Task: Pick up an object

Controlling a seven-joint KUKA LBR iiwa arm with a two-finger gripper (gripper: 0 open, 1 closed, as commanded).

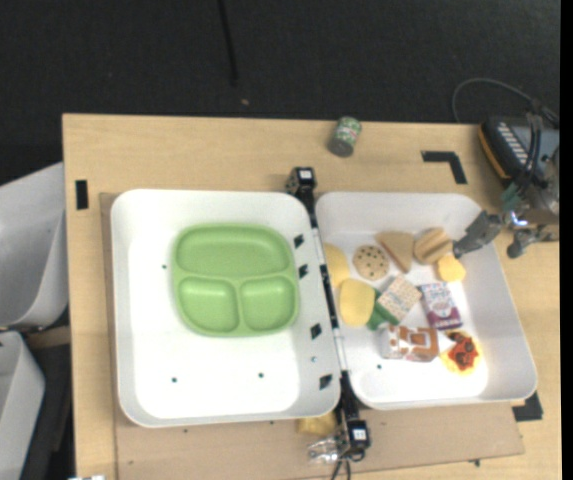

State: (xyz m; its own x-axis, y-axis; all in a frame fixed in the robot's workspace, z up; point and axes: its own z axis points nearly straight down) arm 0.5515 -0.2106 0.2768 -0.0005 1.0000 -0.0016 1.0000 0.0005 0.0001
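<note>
At the front edge of the worktop (216, 448), a small tangle of clips and wire (338, 446) sits where the two bins meet.

Behind it, the right bin (511, 368) holds the pile to pick from. There is a red toy (462, 352), a brown pack (413, 343), a purple packet (440, 306), a cracker box (399, 296), a yellow lump (356, 300), a cookie (370, 261), two bread pieces (430, 243) and a yellow block (451, 269). The tool (473, 240) hangs over that bin's far right corner, tilted, its tip just beside the yellow block and the nearer bread piece. From this angle I cannot tell whether it is spread or closed, and nothing is seen pinched in it.

This looks like the approach before a grasp. The yellow block is probably the best target. It lies at the edge of the pile with bare bin floor on its right, whereas the middle pieces touch or overlap. The tool should come down squarely over the block, clear of the bread, since a slanted descent could nudge it aside. The bin's wall is near, so there is little room on that side.

The left bin (146, 368) holds a green tray (234, 278). The worktop is pale wood, with a small can (345, 136) standing behind the bins. Dark floor lies beyond.
</note>
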